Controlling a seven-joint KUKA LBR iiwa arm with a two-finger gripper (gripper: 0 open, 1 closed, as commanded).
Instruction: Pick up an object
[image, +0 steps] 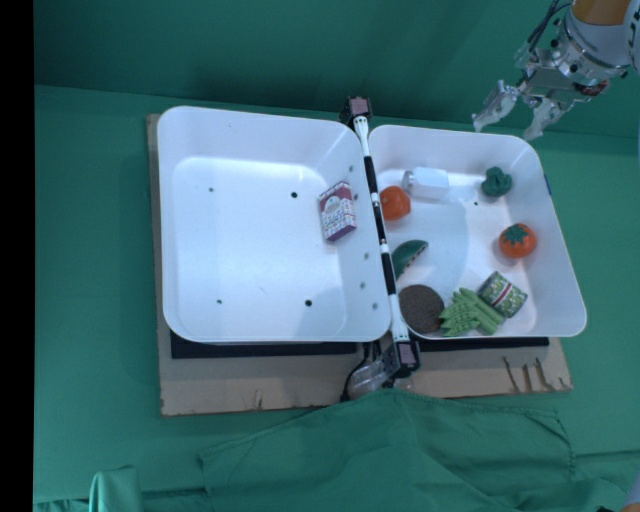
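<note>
Gripper (512, 114) hangs w/ fingers spread, nothing in them, over the right bin's (560, 300) far rim. Nearest target: broccoli (495, 181) (just inside). Risk: fingers clip the rim descending, or nudge it away.

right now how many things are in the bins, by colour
Red and white: 1, the small carton in the left bin
Orange: 2
White: 1
Dark green: 2
Light green: 1
Brown: 1
Green and white can: 1
Total: 9
</note>
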